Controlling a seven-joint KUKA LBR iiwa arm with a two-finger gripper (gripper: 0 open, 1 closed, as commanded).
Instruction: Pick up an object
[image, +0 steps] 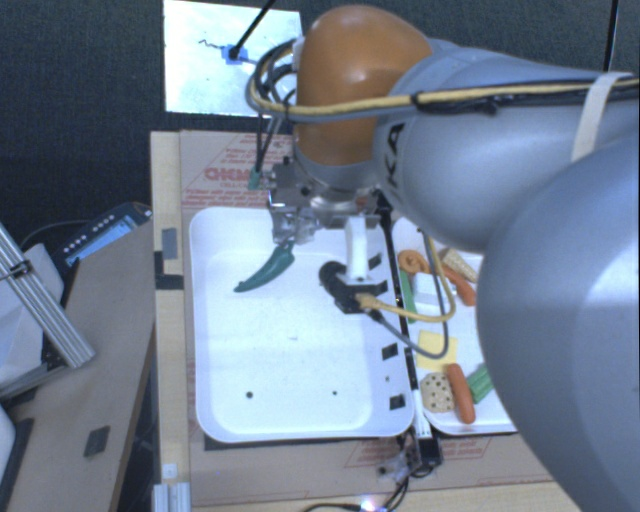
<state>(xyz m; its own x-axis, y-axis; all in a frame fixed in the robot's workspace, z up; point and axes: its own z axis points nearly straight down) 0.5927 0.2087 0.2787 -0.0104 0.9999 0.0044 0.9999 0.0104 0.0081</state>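
A dark green chili pepper (262, 273) hangs tilted over the back of the left white bin (280, 405), its tip pointing down to the left. Its upper end sits between the fingers of my gripper (285, 238), which is shut on it under the orange band of the wrist. The pepper appears lifted off the bin floor, though I cannot tell the height.
The right bin (487, 427) holds an orange carrot (461, 393), a round cracker (436, 392), a yellow cheese slice (437, 346), a green piece (481, 381) and more orange food (412, 263). A black fitting with a yellow cable (341, 286) hangs beside the gripper. The arm covers the right side.
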